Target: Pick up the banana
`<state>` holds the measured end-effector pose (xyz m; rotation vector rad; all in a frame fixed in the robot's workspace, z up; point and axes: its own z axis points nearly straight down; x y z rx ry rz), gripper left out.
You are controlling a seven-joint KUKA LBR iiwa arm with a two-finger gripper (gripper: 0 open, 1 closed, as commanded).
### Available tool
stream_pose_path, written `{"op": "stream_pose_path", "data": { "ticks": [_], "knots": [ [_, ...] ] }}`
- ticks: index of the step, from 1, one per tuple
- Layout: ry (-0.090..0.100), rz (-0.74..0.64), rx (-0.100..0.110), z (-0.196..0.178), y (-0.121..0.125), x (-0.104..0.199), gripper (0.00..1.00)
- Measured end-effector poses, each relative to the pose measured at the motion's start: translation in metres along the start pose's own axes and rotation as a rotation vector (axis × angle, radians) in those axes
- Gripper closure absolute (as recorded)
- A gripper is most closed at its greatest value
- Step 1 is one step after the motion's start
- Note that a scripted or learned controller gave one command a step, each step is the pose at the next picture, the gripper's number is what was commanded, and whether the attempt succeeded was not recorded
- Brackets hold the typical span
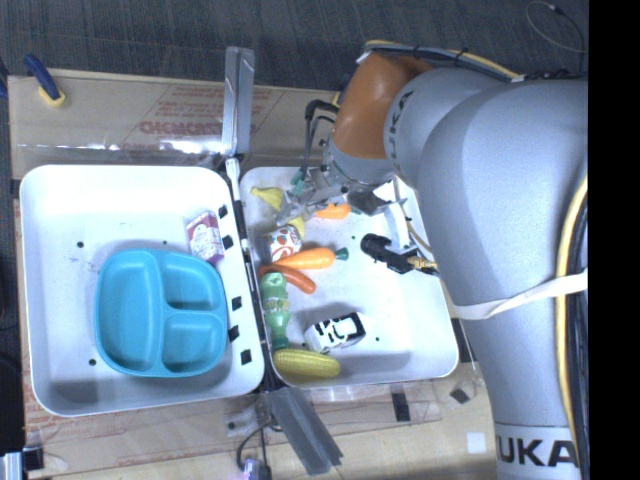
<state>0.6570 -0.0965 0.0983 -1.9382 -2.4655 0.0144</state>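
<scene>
My arm (480, 168): reached from the right over the right bin (420, 353).
Banana (268, 197): lay in that bin's far left corner, near the wall.
My gripper (312, 190): hovered just beside it; clenched or released, I could not tell.
Advice: I judged I should centre over the banana, clear of the carrot (304, 259).

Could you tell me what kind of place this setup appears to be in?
Probably a robotics lab's pick-and-place test bench. Two shallow white bins sit side by side on a bench, one holding toy food such as a banana and a carrot, and a grey KUKA arm reaches in.
</scene>
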Motion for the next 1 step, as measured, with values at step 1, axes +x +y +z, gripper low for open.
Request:
{"op": "stream_pose_path", "data": {
  "ticks": [1],
  "knots": [
    [0.002,0.009,-0.005,-0.0907,0.0215,0.0925,1.0]
  ]
}}
